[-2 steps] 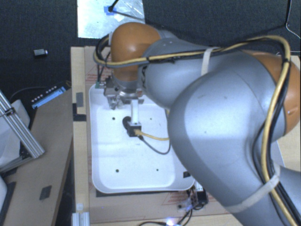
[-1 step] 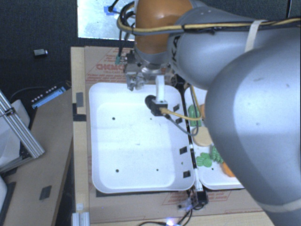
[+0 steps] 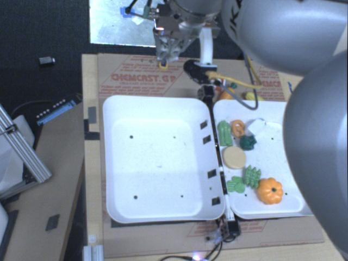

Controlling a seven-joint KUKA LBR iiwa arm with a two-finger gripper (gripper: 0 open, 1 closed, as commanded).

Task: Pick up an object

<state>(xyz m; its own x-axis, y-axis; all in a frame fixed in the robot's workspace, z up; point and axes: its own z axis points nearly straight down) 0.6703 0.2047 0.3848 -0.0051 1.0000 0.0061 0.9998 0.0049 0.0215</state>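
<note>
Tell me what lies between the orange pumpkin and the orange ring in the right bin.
In the camera view, a tan disc and a green ridged piece lie between the pumpkin and the ring.

Smooth matt white plastic bins on matt brown cardboard.

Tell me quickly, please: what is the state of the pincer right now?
Pincer: cannot be told; it hangs above the cardboard behind the left bin.

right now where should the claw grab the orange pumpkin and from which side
Probably from straight above, closing across the round body of the orange pumpkin. It sits upright near the right bin's front edge, with free floor to its right and front. The green toy crowds its upper left, so keep the fingers off that side.
</note>
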